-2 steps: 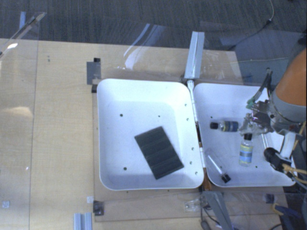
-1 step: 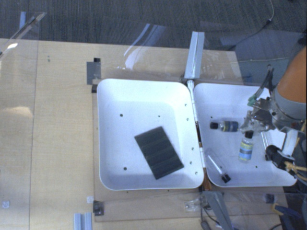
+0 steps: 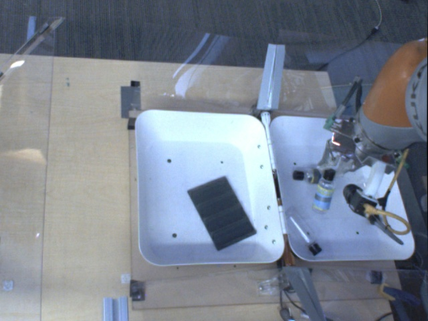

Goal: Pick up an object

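In the right bin (image 3: 294,136) a small bottle (image 3: 324,194) with a black cap and a blue label stands near the middle. My gripper (image 3: 333,159) hangs just above and behind the bottle's cap, very close to it. A small black piece (image 3: 299,175) lies just left of the cap. A thin white stick with a black tip (image 3: 304,237) lies near this bin's front left corner. In the left bin (image 3: 154,132) a dark grey ribbed rectangular pad (image 3: 221,212) lies flat, turned at a slant, toward the front.
A grey metal bar (image 3: 271,79) stands behind the seam between the two bins. The arm's orange band (image 3: 394,89) looms over the right bin's back right corner. Wooden bench top (image 3: 67,179) stretches to the left of the bins.
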`<state>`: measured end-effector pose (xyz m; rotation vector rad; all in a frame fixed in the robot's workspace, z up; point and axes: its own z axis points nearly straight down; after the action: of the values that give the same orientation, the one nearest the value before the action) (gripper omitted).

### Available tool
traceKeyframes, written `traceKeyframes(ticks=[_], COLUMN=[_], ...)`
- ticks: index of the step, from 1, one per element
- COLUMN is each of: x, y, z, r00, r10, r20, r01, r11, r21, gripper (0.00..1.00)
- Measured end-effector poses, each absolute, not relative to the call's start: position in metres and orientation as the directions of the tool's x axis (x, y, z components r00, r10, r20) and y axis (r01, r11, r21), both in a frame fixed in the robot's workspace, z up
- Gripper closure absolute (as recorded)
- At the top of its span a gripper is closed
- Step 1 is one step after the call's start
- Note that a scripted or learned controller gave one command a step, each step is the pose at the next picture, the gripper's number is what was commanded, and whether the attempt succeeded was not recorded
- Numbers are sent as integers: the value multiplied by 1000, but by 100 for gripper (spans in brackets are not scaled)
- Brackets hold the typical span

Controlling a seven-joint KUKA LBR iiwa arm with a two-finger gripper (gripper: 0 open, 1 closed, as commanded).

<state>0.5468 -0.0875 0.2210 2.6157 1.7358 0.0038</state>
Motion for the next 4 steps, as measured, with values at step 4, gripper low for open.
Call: traceKeyframes(ticks=[4], x=[570], y=[-105], z=[235], r00=[446], r10=[895], r20=[0], r01=[895], r11=[-446], r21=[3], gripper=[100])
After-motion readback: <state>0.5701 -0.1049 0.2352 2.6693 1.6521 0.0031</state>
